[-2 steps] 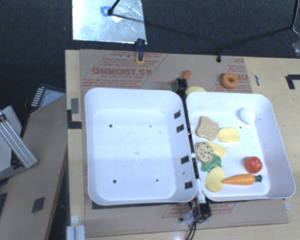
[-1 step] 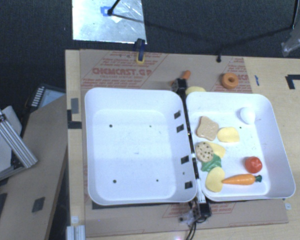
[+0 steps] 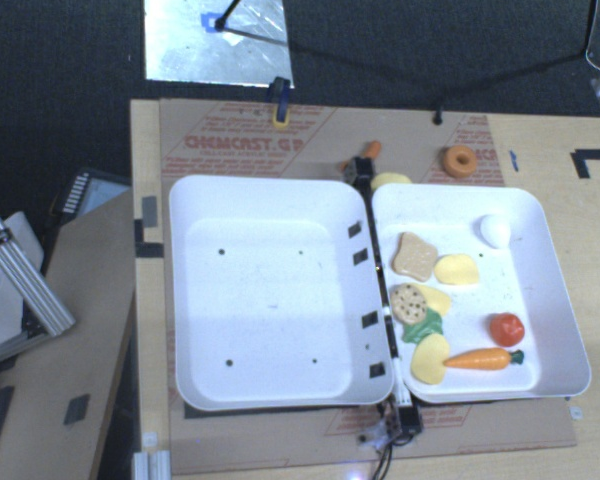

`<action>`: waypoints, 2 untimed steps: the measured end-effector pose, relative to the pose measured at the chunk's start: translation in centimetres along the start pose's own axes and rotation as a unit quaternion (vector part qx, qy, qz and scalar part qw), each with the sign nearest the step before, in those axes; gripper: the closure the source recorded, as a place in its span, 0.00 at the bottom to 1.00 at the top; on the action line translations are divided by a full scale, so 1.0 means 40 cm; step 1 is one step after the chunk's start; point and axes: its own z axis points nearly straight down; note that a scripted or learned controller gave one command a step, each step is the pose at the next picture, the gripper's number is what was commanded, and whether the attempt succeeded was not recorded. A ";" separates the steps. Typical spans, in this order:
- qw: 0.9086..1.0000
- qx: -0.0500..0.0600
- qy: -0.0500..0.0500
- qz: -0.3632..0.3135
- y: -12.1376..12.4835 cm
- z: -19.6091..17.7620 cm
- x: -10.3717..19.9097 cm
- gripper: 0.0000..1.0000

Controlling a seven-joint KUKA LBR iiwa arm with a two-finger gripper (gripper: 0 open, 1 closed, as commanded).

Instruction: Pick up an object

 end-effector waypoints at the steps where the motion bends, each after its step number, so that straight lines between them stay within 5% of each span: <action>1: 1.000 0.017 0.005 0.005 -0.113 0.199 0.354 1.00; 2: 1.000 0.013 0.004 0.012 -0.107 0.188 0.383 1.00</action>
